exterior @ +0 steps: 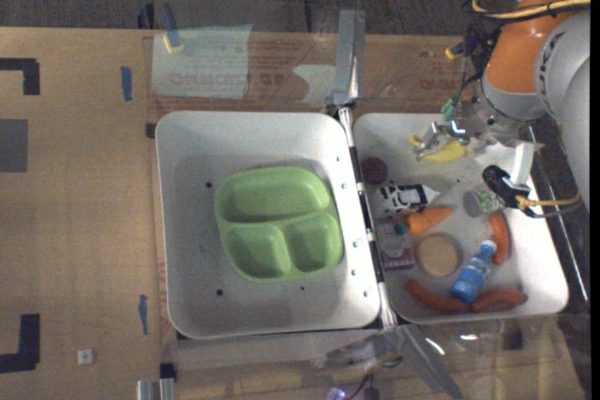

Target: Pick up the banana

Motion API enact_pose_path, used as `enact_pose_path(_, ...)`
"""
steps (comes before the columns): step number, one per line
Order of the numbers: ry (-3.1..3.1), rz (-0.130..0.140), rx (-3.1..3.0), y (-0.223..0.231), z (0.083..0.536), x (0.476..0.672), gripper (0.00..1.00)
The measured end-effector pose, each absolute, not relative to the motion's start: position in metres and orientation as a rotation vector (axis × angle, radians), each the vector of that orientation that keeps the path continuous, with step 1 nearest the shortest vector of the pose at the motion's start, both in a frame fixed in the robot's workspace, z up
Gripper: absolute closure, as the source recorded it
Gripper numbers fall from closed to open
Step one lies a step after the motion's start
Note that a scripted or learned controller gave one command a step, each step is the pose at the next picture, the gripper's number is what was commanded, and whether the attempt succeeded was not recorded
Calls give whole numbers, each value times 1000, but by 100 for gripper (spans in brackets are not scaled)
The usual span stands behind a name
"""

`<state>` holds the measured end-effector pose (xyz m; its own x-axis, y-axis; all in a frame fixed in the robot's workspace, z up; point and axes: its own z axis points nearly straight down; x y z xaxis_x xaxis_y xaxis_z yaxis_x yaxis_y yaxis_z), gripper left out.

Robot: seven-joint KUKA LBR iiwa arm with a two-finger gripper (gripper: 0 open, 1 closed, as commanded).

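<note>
1. We see the metal two-finger gripper (441, 134) low in the right shallow white bin (553, 281), above the banana; finger state: cannot tell.
2. Yellow curved banana (448, 153) lies near that bin's far wall, partly hidden.
3. Left white bin (187, 295) holds a green compartment tray (278, 222); both rest on a tan cardboard-covered bench (75, 229).

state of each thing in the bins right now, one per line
banana: lying in right bin's far end, under the tool
green tray: upright, in left bin
blue bottle: on its side
carrot: lying flat
round tin: upright
</note>
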<state>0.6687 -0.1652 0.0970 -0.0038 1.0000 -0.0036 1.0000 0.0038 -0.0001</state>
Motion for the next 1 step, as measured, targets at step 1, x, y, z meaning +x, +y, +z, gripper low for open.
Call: enact_pose_path(1,2185,3,2253,-90,195,668,100)
